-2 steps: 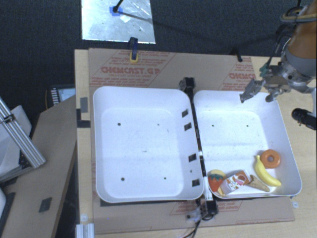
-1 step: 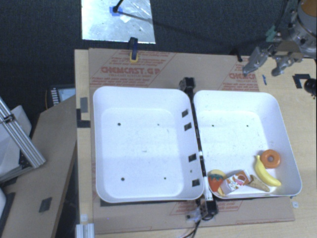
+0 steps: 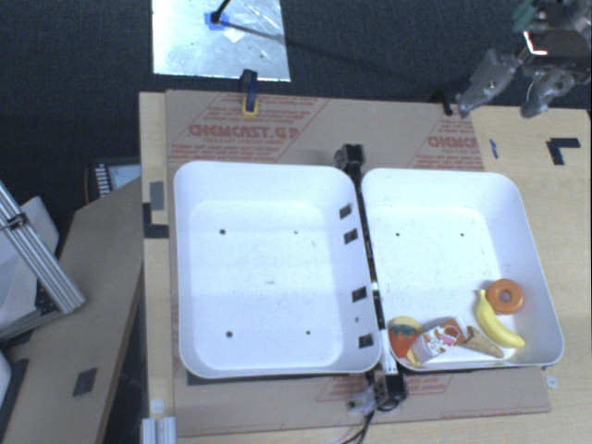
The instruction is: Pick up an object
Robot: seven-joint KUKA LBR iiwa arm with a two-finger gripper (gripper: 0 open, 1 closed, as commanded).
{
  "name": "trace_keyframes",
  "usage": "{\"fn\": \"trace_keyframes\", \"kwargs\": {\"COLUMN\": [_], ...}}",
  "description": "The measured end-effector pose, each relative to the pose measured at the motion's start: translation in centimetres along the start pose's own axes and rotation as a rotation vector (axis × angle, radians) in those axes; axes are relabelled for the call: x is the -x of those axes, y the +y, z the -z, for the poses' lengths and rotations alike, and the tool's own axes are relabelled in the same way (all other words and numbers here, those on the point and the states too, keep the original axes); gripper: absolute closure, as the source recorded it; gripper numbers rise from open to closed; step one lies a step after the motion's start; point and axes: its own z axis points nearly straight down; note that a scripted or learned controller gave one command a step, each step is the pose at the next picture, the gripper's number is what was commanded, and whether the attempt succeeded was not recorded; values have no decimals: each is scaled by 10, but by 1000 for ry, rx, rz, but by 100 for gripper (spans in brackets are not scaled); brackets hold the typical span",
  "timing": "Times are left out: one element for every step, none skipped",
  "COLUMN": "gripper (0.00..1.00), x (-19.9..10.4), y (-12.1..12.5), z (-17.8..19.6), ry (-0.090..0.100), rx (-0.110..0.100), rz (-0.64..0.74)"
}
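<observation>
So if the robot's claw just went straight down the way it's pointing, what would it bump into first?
Probably the brown bench, just beyond the right bin's far rim. The gripper hangs up there, far from the toys. Height is hard to judge here.

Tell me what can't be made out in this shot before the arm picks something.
- Gripper, camera view: top right, arm cut by the frame edge.
- Small packet: print too small to read.
- Item by the banana: partly overlapped, blurred.
- Orange ring: material unclear.
</observation>
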Motion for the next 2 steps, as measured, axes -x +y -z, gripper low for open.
{"fn": "trace_keyframes", "kwargs": {"gripper": [0,0], "x": [-10,-62], "y": [-64,-64], "z": [-4,-5], "ry": [-1,-1], "rx": [-15,-16], "rz": [-6,-2]}}
